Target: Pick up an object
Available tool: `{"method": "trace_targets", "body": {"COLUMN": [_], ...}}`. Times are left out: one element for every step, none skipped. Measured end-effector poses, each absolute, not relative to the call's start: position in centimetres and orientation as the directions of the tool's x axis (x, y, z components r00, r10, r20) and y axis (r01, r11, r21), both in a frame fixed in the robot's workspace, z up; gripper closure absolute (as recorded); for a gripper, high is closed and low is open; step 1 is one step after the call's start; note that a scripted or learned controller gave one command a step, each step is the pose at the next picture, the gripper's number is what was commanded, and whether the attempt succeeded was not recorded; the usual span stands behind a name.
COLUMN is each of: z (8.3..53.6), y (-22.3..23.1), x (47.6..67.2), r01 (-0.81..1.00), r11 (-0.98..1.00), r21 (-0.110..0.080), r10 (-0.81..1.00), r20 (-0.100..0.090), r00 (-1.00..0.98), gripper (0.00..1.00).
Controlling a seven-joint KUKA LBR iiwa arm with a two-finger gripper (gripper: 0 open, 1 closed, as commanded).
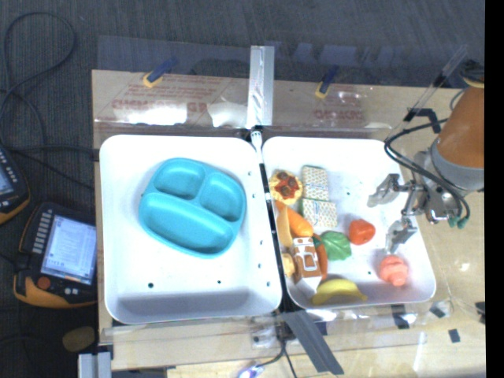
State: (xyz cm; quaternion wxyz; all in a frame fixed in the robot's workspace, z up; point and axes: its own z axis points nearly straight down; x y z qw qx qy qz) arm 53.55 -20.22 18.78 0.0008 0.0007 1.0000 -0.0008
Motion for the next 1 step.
{"method": "trace_targets", "body": {"z": [24.06], "y": [-19.28], "x": [54.29], "r01": [0.034], "r11": [0.999], "r21": [-0.002], "r10": [0.034], "r20": [-0.003], "r00": [-0.999], "gripper": [0.00]}}
